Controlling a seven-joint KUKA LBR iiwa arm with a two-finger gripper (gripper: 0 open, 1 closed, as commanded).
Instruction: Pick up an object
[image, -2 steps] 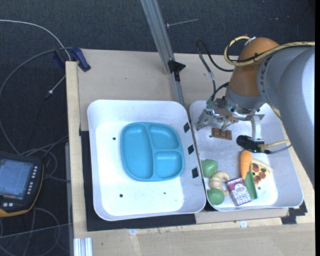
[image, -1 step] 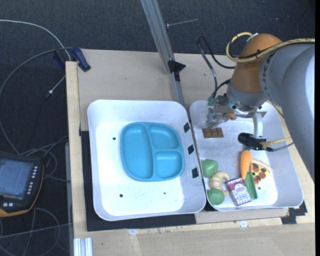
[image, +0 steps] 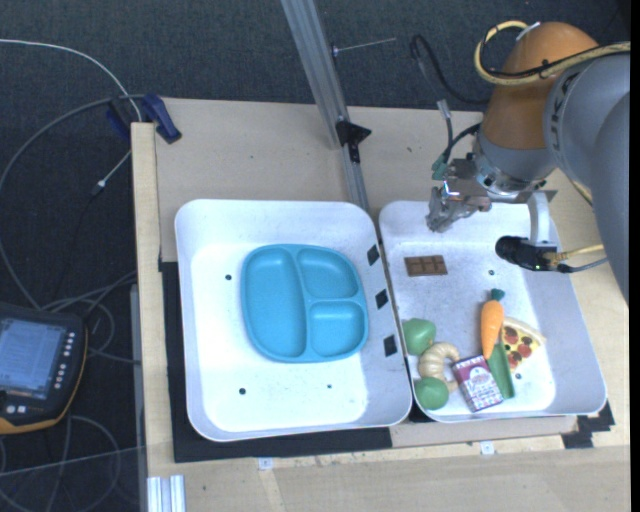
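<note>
While the two-finger gripper hangs at the far edge of the right white bin, jaw spacing cannot be determined. Target the flat brown chocolate bar lying just beneath: descend vertically, straddling its shorter sides squarely.

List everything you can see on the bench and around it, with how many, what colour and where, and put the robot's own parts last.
Bins: two, white, side by side on the bench.
Divided plate: one, blue, in the left bin.
Chocolate bar: one, brown, upper part of the right bin.
Carrot: one, orange, right bin.
Pizza slice: one, yellow with red spots, right of the carrot.
Round items: two, green, near the right bin's left wall.
Small box: one, maroon, near the right bin's front edge.
Handheld screen: one, orange-edged, left of the bench.
Arm: one, grey and orange, reaching in from the right.
Gripper: one, metallic, above the right bin's far end.
</note>
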